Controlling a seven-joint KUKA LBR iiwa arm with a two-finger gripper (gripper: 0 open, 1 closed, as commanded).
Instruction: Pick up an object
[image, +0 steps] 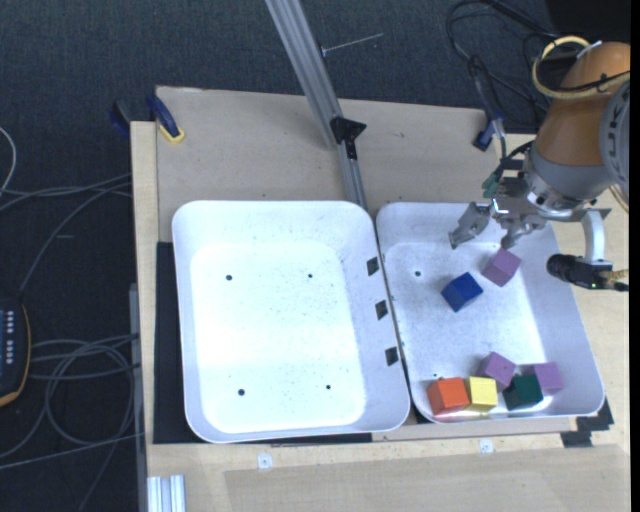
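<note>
My gripper (492, 232) hangs open over the far part of the right bin (570, 330), its two fingers spread with nothing between them. A purple block (501, 267) lies just below and right of the fingertips. A blue block (462, 291) sits a little nearer, toward the bin's middle. Along the near edge lie an orange block (449, 394), a yellow block (483, 392), a dark green block (522, 391) and two more purple blocks (498, 366) (548, 377).
The left bin (200, 300) stands beside the right one, joined by black clips (380, 309). A slanted metal pole (320, 90) crosses the bench behind the bins. A black fitting (582, 268) sticks out at the right bin's right rim.
</note>
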